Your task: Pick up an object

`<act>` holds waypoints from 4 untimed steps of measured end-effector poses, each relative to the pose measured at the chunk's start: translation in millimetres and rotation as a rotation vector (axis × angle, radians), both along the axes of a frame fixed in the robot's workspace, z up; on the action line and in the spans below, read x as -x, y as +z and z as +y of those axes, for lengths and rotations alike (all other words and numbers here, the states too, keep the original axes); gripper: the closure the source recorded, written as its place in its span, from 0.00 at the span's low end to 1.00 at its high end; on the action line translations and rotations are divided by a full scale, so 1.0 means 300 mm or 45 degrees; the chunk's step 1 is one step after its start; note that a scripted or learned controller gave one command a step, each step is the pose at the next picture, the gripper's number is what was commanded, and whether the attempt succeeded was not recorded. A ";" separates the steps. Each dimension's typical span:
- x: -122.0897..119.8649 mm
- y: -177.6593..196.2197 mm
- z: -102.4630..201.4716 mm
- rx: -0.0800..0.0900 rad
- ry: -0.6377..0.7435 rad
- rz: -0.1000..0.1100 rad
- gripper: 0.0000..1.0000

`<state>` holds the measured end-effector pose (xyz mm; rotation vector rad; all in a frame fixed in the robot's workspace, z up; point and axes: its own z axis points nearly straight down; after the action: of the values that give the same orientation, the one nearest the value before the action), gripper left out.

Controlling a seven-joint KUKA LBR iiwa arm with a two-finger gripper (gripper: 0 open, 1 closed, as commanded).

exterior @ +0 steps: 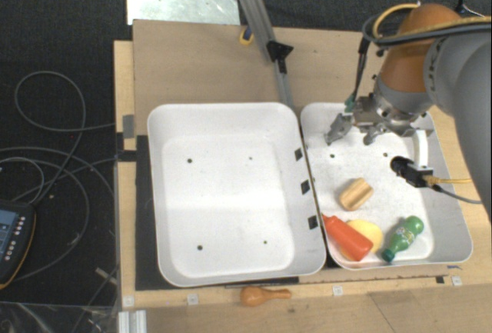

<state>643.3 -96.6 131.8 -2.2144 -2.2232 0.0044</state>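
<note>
The right bin (453,247) holds a tan block (355,194) near its middle. At its front lie a red-orange carrot-shaped piece (345,238), a yellow lemon (368,231) and a small green bottle (402,238), close together. My gripper (354,131) hangs over the back left part of this bin, above and behind the tan block. Its two grey fingers (336,128) are spread apart, open, with nothing between them.
The left bin (165,124) sits beside the right one, joined by black clips (305,187). A slanted metal pole (257,8) ends just behind the bins. A tan pear-shaped object (264,294) lies on the bench in front of the bins. A black cable plug (405,168) sticks out near the arm.
</note>
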 end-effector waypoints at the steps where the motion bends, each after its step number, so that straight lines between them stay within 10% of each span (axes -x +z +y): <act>1: 0.001 -0.144 0.001 0.000 -0.001 -0.003 0.00; 2: -0.006 -0.097 0.000 0.001 0.001 -0.011 1.00; 4: 0.001 0.260 0.032 0.001 0.003 -0.015 1.00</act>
<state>642.8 -87.0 209.7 -2.2183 -2.2317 -0.0077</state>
